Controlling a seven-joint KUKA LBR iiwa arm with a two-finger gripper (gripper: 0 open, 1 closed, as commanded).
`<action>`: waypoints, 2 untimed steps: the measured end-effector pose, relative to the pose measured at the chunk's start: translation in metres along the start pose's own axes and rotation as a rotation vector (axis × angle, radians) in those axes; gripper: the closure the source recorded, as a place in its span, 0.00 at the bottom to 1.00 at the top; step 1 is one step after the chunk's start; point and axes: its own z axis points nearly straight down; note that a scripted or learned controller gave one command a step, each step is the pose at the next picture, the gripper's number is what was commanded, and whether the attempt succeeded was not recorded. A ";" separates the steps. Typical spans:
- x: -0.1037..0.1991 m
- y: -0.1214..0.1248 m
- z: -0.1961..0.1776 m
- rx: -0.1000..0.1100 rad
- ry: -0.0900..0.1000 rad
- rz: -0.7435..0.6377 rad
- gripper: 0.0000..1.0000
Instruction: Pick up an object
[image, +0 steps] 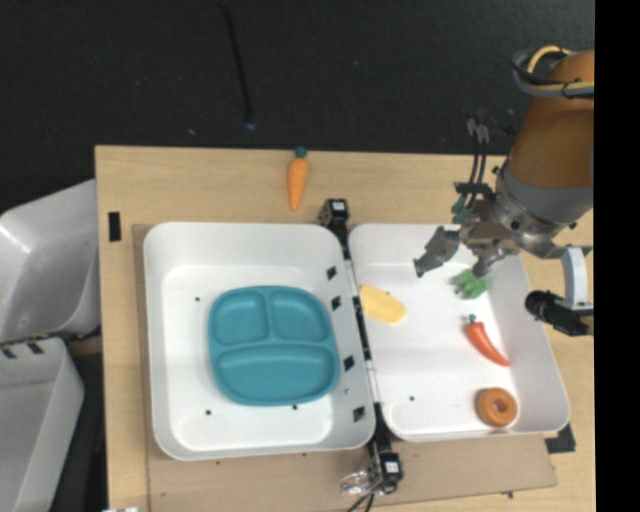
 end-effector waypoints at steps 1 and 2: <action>0.000 0.002 -0.006 -0.011 -0.001 -0.003 0.00; 0.007 -0.003 0.051 -0.007 -0.001 -0.001 0.00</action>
